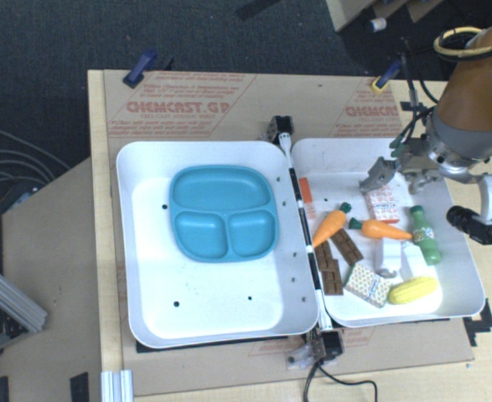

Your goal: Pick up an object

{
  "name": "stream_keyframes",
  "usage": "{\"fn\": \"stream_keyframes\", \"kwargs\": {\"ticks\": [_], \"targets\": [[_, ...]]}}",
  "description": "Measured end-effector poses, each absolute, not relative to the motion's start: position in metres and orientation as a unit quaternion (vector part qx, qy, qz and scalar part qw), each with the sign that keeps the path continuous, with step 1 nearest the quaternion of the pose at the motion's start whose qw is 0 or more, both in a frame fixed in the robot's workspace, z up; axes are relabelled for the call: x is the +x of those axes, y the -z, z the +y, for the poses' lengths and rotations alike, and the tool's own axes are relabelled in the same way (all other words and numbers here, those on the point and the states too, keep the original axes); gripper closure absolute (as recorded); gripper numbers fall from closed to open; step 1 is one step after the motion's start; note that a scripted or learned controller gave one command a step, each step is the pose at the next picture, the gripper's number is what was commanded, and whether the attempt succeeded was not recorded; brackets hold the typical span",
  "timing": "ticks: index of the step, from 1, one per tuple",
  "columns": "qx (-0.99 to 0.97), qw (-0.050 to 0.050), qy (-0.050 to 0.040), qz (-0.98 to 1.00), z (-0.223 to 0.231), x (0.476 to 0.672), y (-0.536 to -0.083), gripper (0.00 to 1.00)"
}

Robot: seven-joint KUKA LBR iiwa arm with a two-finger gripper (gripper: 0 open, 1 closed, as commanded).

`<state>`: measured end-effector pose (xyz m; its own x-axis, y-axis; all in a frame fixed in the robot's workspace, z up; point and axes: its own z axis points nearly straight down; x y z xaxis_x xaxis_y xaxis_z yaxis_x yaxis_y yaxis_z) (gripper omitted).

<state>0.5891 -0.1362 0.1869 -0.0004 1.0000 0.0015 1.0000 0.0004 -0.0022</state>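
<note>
My gripper [399,177] hangs over the back of the right bin [338,154], its two grey fingers spread open with nothing between them. Just in front of it lies a red and white packet [385,202]. Further forward are two carrots [329,226] [385,230], a green bottle [424,235], two brown chocolate bars [347,245] [330,272], a patterned box [368,284] and a yellow corn cob [413,290].
The left bin [145,291] holds a blue divided plate [224,212]. A thin orange strip [305,193] lies by the divider between the bins. The arm with its orange band [472,86] comes in over the right bin's far right corner.
</note>
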Motion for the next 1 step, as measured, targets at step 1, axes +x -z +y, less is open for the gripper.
{"fn": "stream_keyframes", "kwargs": {"ticks": [1], "targets": [[-0.707,0.0,0.0003,-0.707,-0.1822,0.5802,-0.085,0.0]]}}
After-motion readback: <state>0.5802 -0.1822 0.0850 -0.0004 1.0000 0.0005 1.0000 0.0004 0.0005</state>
